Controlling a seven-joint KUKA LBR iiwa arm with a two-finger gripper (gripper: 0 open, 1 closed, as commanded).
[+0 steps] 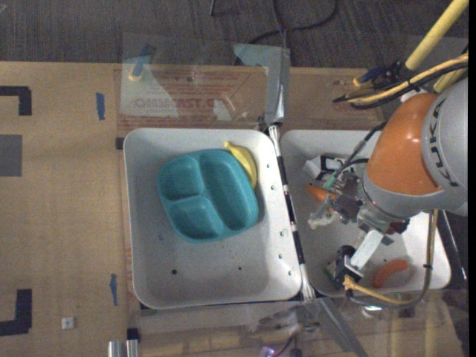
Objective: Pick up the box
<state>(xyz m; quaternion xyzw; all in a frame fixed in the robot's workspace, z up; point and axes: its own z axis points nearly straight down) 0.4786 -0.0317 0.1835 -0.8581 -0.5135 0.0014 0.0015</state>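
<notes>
The hand (pixel 328 211) hangs low in the right bin (pixel 297 149), whether apart or together I cannot tell, and what may be the box (pixel 326 162), a small black-and-white thing, lies just beside it unlifted, so the whole pickup is left.

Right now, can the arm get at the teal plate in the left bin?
Probably yes. The teal plate lies uncovered in the left bin, with only a yellow thing at its far edge. The arm hangs over the neighbouring right bin.
</notes>
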